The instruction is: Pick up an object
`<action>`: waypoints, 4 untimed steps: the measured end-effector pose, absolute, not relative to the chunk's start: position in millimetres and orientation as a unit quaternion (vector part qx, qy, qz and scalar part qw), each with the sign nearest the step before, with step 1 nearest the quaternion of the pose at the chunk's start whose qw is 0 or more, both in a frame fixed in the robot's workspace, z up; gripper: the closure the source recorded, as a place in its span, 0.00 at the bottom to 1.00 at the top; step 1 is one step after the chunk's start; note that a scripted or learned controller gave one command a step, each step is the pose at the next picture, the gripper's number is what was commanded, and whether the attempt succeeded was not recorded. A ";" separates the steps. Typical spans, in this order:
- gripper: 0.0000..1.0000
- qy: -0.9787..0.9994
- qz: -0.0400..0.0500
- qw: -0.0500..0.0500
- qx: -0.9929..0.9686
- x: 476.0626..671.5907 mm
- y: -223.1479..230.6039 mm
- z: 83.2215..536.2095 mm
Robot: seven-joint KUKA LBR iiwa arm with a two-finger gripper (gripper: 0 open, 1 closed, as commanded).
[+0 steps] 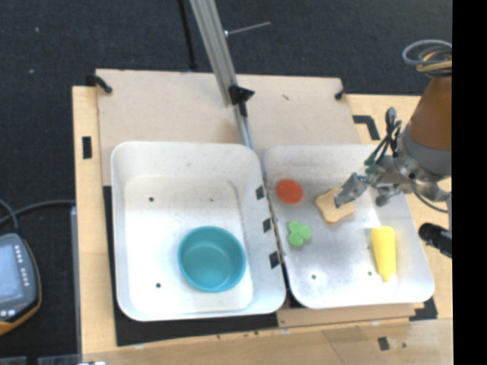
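- Gripper point(347, 194): low over the near edge of the tan biscuit-like piece point(333, 206); whether its jaws are parted or closed on anything, I cannot tell.
- Tan piece: in the right bin point(335, 291), just right of the orange round object point(289, 191), above-right of the green object point(298, 234).
- Long axis: upper-left to lower-right; no distinct pointing end.
- Risk: an edge-only contact may tip or push the piece away instead of gripping it.

Matt white plastic bins point(190, 158) on bare wooden bench point(87, 226).

One fixed camera looks down aslant on both bins point(122, 158).
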State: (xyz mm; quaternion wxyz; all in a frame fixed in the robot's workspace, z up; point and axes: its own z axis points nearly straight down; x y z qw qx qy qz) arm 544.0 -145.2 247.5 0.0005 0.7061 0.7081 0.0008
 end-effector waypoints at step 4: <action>0.00 0.706 0.001 0.003 0.708 542.1 -148.9 102.7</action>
